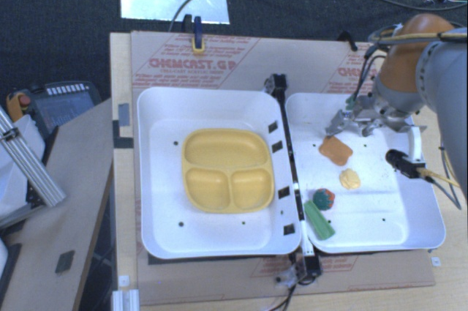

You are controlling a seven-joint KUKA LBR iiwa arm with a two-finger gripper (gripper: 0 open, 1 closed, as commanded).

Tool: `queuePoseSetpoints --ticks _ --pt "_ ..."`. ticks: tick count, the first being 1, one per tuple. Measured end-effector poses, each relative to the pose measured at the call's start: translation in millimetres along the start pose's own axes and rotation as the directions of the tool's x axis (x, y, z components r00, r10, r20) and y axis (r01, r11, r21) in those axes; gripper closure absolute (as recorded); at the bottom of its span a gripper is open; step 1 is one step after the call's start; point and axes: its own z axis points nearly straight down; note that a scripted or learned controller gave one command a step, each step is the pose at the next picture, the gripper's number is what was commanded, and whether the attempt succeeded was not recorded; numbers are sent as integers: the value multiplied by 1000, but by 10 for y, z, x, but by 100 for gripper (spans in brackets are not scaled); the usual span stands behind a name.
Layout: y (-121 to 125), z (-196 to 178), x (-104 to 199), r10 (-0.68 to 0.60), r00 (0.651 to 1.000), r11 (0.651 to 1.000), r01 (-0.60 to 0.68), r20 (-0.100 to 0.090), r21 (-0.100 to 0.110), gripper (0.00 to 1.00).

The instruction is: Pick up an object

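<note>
The right bin holds several small objects. An orange-brown flat piece lies near its middle, and a pale yellow lump sits just below it. A green ball with a red patch and a green block rest by the bin's left wall. My gripper hangs over the upper part of the right bin, just above and to the right of the orange-brown piece. I see nothing held in it.
A yellow three-compartment tray lies in the left bin. A black divider runs between the bins. The grey arm with its orange band crosses the right bin's upper right corner, with cables and a black part beside it.
</note>
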Motion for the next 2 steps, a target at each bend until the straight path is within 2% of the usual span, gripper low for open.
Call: queuePoseSetpoints --ticks 1,2 --pt "21 -136 0 -1 1000 1000 1 1 -6 100" --pt "0 -783 -17 2 1000 1000 -2 1 -7 100"
